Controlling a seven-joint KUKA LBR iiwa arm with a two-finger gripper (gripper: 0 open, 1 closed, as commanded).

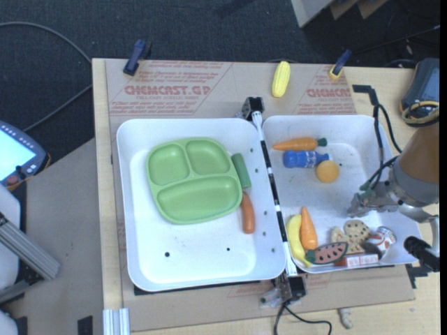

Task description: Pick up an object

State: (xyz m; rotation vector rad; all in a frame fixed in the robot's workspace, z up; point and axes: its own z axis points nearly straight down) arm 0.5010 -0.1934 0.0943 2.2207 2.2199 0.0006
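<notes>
Camera view gives us the gripper low over the right bin, near smooth plastic food: an orange ball, a tapered carrot. We cannot tell its opening.

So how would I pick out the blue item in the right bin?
Go to the right bin, upper half. The blue bottle lies on its side just below the carrot, left of the orange ball. It is the bin's one blue thing.
</notes>
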